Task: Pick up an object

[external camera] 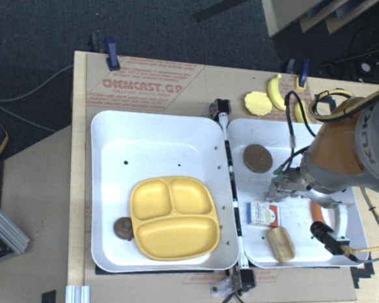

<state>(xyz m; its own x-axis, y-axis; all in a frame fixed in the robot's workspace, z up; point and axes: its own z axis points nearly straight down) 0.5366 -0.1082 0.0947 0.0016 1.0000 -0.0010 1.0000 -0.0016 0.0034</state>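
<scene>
In the right bin (269, 137) lie a brown round disc (258, 158), a small white carton with blue and red print (263, 215), a tan bread-shaped piece (281, 244) and an orange stick (318, 211) that the arm partly hides. My gripper (284, 186) hangs low over the middle of this bin, just above the carton and to the right of the disc. Nothing shows between its tips. The grey arm with its orange band (340, 145) covers the bin's right side.
The left bin (112, 135) holds a yellow divided tray (173, 216) and a small brown lump (124, 227) at the tray's left. A banana (276, 92) and a yellow round toy (258, 103) lie on the bench behind the right bin. Cables run at the back right.
</scene>
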